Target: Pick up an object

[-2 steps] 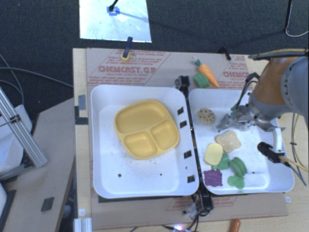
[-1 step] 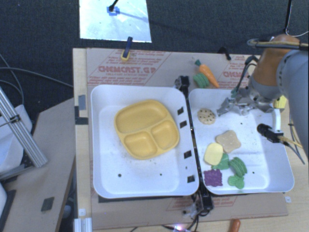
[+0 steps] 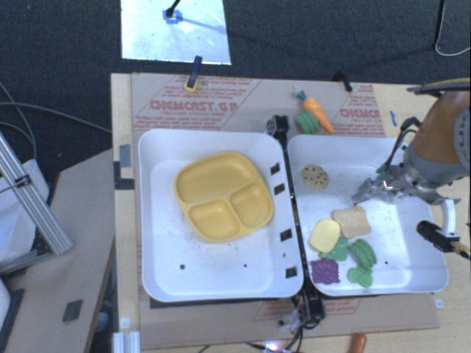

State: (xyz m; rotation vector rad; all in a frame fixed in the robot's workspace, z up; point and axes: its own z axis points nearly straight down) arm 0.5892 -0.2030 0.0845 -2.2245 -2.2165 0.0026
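The arm reached in from the right edge of the frame, with the gripper (image 3: 372,190) low over the right bin (image 3: 412,274), in its upper middle. Whether the jaws were wide or narrow could not be told; the metal parts blurred together at this angle. Nothing showed between them.

Candidate things sat in the lower left of the right bin: a cookie (image 3: 315,176) alone near the top left, then a tight cluster of toast slice (image 3: 352,222), yellow piece (image 3: 324,235), green pieces (image 3: 359,259) and purple piece (image 3: 325,271), several touching. The gripper was just up and right of the toast, apart from it.

Risks, as judged: the toast and cookie lay flat, so the jaws could slide over them and close on air. In the cluster, a descent could land on two pieces at once or shove neighbours aside. The left bin (image 3: 158,271) held a yellow divided plate (image 3: 222,195); a toy carrot (image 3: 316,112) lay on the counter (image 3: 221,98) above the bins, out of the way.
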